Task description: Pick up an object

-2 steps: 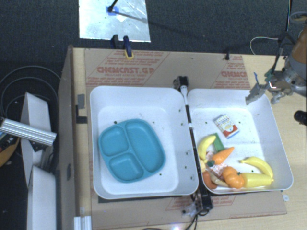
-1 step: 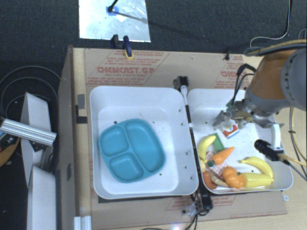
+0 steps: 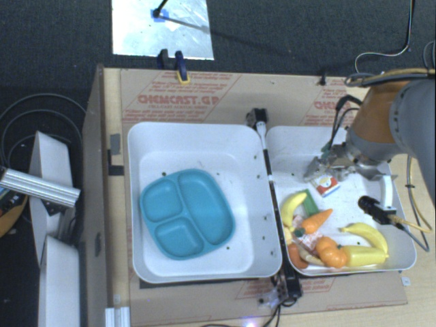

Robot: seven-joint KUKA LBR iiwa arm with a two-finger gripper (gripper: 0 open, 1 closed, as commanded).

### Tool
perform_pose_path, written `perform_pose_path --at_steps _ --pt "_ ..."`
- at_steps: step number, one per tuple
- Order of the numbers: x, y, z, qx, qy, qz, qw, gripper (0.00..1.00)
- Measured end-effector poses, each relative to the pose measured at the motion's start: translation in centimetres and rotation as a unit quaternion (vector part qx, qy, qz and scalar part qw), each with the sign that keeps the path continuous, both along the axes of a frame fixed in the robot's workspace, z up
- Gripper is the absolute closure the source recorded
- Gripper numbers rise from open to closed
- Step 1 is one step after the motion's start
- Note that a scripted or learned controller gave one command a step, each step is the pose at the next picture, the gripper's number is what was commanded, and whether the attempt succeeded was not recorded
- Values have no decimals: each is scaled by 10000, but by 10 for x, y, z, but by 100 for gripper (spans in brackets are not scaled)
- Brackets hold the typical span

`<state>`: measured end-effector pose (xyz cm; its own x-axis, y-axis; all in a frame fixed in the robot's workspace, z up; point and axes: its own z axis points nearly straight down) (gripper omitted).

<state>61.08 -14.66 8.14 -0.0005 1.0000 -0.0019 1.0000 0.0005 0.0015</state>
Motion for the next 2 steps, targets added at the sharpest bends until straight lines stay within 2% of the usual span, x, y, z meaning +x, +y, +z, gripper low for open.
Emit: perform_pose_path --at_steps 1,2 --pt "1 1 14 4 -15 7 10000 100" --pt "-22 97 109 28 -39 65 10000 100"
